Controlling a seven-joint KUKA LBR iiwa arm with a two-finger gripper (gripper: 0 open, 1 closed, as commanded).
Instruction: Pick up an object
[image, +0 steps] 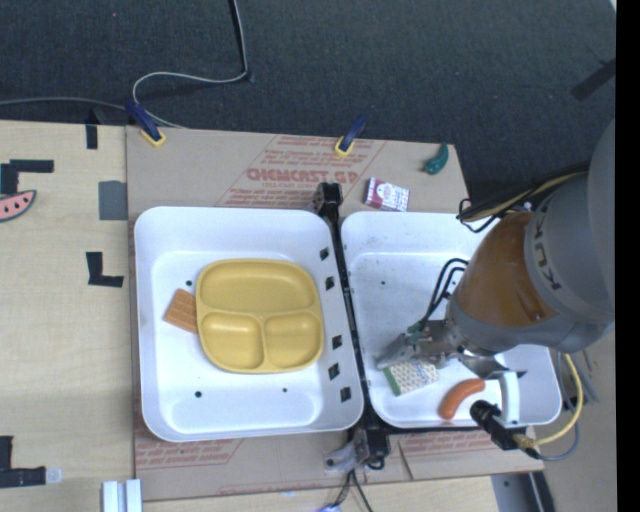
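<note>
We take the likeliest pick target to be the small flat packet with a green-and-white check pattern (411, 376), which lies on the floor of the right white bin (395, 245), near that bin's front edge and toward its left wall. Just to its right, also near the front edge, lies an orange sausage-shaped toy (460, 397). Both objects rest on the bin floor; we judge that nothing has been lifted yet.

The gripper (415, 343) hangs directly above the rear edge of the packet, with the grey arm and its orange band (505, 280) reaching in over the bin's right side. We cannot tell whether the fingers are spread or closed, nor whether they touch the packet.

In the left white bin (160, 300), a yellow three-compartment plastic tray (262, 313) sits near the centre, with a tan flat wafer-like piece (181, 311) partly under its left edge.

The approach appears complete; grasp and lift remain.
</note>
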